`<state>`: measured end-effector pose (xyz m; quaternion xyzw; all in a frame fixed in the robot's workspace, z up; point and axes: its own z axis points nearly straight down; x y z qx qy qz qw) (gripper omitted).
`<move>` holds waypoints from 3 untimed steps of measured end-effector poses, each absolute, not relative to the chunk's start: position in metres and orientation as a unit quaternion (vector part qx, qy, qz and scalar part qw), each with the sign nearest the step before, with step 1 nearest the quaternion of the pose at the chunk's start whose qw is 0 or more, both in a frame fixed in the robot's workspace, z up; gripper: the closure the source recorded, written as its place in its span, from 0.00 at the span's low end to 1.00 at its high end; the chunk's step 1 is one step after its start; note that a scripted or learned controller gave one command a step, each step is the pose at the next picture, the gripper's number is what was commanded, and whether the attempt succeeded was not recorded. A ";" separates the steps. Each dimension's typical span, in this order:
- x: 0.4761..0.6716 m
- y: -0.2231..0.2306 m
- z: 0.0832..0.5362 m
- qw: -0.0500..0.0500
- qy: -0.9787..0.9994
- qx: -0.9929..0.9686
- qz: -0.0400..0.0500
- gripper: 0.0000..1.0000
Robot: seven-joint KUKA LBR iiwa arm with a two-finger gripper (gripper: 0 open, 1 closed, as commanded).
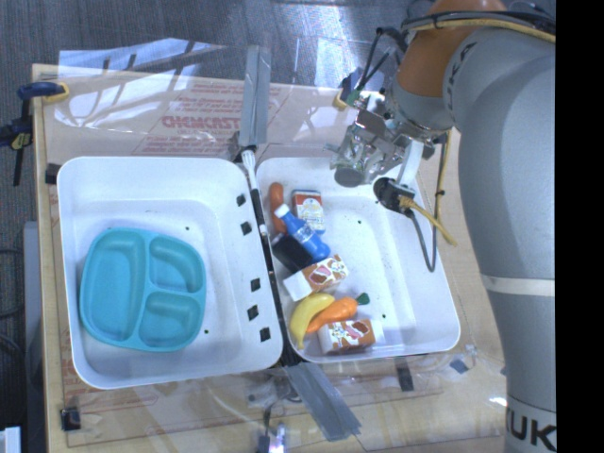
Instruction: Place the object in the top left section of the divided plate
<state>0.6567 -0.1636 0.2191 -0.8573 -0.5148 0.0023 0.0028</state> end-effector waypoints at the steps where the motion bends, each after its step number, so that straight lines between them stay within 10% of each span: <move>1: 0.657 -0.076 0.267 0.001 -0.525 -0.851 0.001 1.00; 2: 0.576 -0.004 0.213 0.002 -0.475 -0.880 0.004 1.00; 3: 0.617 0.023 0.234 0.001 -0.428 -0.904 0.003 1.00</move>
